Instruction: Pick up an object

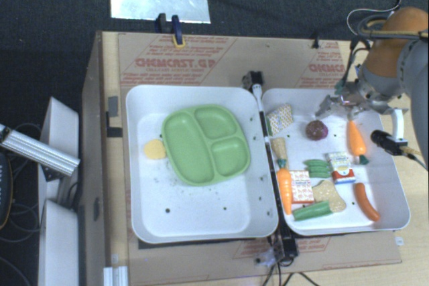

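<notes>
The gripper point(340, 104) hangs over the far edge of the right bin point(395, 194), and I cannot tell how it is set. The nearest candidate, a dark red ball point(317, 130), lies just nearward and left of it. An orange carrot point(356, 138) lies beside the ball on the right, its long axis running near to far.
</notes>
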`<state>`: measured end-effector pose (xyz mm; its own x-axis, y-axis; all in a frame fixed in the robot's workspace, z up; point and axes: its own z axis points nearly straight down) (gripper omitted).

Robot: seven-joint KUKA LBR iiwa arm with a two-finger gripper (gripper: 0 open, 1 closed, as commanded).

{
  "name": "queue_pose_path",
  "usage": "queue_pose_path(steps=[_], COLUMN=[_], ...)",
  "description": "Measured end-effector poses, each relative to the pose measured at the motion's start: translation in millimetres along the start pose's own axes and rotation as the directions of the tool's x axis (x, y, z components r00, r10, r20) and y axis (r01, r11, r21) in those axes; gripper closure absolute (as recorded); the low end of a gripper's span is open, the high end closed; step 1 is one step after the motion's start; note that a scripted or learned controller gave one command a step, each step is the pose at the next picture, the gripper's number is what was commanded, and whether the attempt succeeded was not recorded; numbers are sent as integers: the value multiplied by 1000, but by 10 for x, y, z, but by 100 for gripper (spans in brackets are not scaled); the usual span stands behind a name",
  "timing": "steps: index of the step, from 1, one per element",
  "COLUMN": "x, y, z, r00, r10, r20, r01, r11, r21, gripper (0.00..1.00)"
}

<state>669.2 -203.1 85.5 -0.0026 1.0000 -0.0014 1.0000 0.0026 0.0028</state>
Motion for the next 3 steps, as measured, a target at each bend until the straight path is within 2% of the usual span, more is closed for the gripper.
queue_pose_path(steps=[1,2,3], x=[364,549,545], y=[4,1,13], z=[3,6,-108], r00=[1000,1000,1000], r10=[-2,-3,-4], r20=[-1,-1,0], r01=[2,3,4], r11=[1000,1000,1000], r21=[0,1,-3], gripper=[0,0,100])
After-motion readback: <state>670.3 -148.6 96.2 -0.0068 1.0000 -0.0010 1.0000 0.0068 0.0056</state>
